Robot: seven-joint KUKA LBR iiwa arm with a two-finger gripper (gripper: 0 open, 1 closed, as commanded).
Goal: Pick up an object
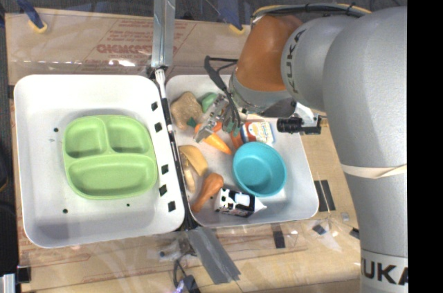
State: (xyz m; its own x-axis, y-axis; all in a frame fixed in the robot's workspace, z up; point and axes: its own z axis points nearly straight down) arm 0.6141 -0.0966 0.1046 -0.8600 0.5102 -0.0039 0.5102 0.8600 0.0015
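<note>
- My pincer [216, 120] is down in the right bin [304, 174], over the upper-middle of the clutter; my grey arm [360, 77] with its orange band [266, 52] comes in from the right side of the view and hides the bin's upper right part.
- Pincer state: cannot tell. The tips are lost among the small items, and the view does not show a gap or anything caught between them.
- Touching or just under the tips: a small orange carrot-like piece [219, 142], pointing down and to the right. Whether there is contact I cannot tell.
- Just left of the pincer: a tan lumpy item [184, 109], like a bread roll, near the bin's left wall.
- Just above it: a small green item [208, 100], partly hidden.
- Right of the pincer: a white packet with a red and blue print [261, 131], partly under my wrist.
- Below and right: a blue bowl [259, 169], upright, its opening facing up.
- Below and left: a yellowish banana-shaped item [192, 161] along the left wall, and below that an orange-brown item [208, 189].
- Further below, near the bin's bottom edge: a black and white object [235, 202] lying just under the bowl.
- Well left of the pincer, in the left bin [41, 215]: a green divided plate [109, 156], three compartments, lying flat.
</note>
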